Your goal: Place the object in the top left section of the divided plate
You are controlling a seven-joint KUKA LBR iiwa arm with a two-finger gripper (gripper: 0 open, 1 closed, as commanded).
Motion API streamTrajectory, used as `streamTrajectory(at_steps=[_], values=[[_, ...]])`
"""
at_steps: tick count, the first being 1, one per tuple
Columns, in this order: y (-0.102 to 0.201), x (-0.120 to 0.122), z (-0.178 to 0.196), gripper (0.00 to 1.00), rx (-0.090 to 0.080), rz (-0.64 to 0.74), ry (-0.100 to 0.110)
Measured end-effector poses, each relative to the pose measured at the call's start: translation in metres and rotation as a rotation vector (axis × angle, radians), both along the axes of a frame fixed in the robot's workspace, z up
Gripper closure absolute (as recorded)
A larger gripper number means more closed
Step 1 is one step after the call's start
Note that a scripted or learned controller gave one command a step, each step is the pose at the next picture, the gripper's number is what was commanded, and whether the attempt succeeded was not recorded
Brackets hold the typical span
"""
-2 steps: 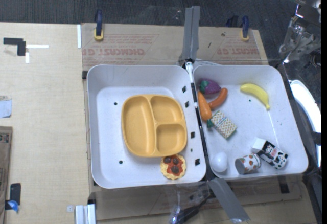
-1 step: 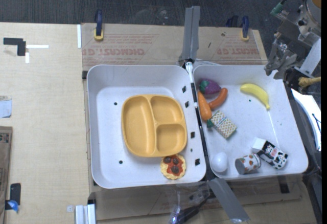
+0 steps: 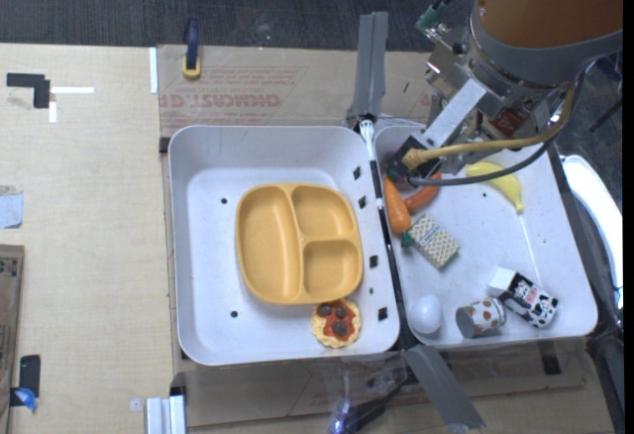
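Reaching arm: the grey arm with its orange band comes in at the upper right of the frame, above the top edge of the right bin.
Pincer: the pincer sits under the wrist over the right bin's upper part; whether it is apart, together or clamped on something I cannot tell.
Plate: the yellow divided plate lies flat in the middle of the left bin, with one long section on its left and two smaller ones on its right.
Object: which thing is meant cannot be told; every loose thing but the pizza lies in the right bin, apart from the plate.
Near pincer: a carrot lies against the right bin's left wall and a banana lies to its right, both below the pincer.
Other things: a patterned box sits just below the carrot; an egg, a can and a cow-print carton line the bin's lower edge.
In the way: the two bins' raised rims run between carrot and plate; a pizza sits just beside the plate's lower right rim.
Worktop: the pale worktop fills the left; cardboard lies above the left bin.
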State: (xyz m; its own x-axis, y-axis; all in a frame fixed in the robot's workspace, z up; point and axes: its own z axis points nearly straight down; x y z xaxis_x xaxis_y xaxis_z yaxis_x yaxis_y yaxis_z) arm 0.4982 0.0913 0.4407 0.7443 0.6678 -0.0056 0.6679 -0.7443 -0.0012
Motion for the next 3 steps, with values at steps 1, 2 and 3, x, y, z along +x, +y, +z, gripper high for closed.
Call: streamTrajectory(at_steps=[1, 2, 3], values=[[0.0, 0.001, 0.008, 1.0, -0.003, 0.004, 0.004], [-0.048, -0.021, -0.137, 1.0, 0.0, -0.182, 0.0], [-0.084, -0.02, -0.135, 1.0, 0.0, -0.466, -0.004]])
